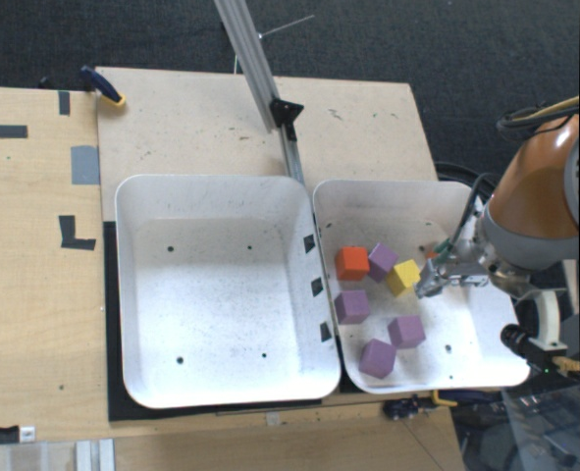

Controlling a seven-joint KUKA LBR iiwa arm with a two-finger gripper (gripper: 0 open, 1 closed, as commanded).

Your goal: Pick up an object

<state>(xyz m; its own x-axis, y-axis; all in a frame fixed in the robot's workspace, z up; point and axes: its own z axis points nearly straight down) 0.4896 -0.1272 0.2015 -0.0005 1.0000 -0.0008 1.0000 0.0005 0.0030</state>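
Step in hand looks like the approach/grasp stage of the pick: arm w/ orange band comes in from the right edge of the tabletop and the pincer (429, 281) sits low inside the right bin (466, 199), just beside the yellow cube (403, 277), poss. touching its right side. Can't tell if the pincer is open or closed, too small and dark at the tip, and no cube is clearly seen gripped, so not calling it a hold. Likely target = yellow cube, near the middle of the right bin, tilted a bit, corner-on, bright yellow w/ a darker shaded side. It sits touching or nearly touching a purple cube (382, 261) on its upper left, w/ an orange cube (352, 263) just beyond that toward the bin's left wall. Three more purple cubes: one (352, 306) below the orange, one (405, 331) below the yellow, one (377, 358) near the bin's front edge. Next move, as I judge it: get the cube centred in the pincer, close, lift straight up; crowding from the purple neighbour could nudge it or cause a slip. Left bin (132, 204) has speckled white floor, nothing task-relevant. Cubes look small, rigid, flat-faced, so should grip OK if squared up.
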